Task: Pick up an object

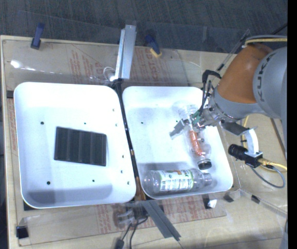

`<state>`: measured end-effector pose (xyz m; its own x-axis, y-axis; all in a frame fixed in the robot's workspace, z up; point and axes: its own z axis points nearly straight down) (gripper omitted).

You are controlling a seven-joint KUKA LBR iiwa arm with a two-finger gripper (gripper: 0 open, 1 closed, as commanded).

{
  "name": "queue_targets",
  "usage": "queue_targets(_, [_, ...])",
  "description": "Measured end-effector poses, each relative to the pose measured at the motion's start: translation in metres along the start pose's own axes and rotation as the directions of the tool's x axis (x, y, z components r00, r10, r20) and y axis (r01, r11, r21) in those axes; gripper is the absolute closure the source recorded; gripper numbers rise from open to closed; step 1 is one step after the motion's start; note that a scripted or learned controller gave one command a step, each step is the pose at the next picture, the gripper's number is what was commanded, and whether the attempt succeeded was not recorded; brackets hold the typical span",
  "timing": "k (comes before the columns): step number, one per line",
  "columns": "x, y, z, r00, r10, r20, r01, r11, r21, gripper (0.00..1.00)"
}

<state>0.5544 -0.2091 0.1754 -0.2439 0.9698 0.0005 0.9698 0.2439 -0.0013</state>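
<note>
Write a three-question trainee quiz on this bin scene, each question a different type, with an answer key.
1. True or false: the dark ribbed pad lies in the left bin.
2. Which lies along the right bin's near wall? A) large clear bottle B) small orange-tinted bottle C) a sponge
3. Fill in: the end effector hovers over the ____ bin.

Key: 1 true; 2 A; 3 right.

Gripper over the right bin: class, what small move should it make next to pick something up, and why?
Probably a short straight descent. The gripper sits above the upper end of the small orange-tinted bottle in the right bin, with nothing visibly between its fingers. The larger clear plastic bottle lies apart along the near wall, so the small one is the closer target.
</note>
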Motion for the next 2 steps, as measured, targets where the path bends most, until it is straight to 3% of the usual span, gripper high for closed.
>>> queue_targets(2, [-0.0040, 0.0116, 0.0007, 0.998, -0.059, 0.002, 0.059, 0.998, -0.002, 0.00])
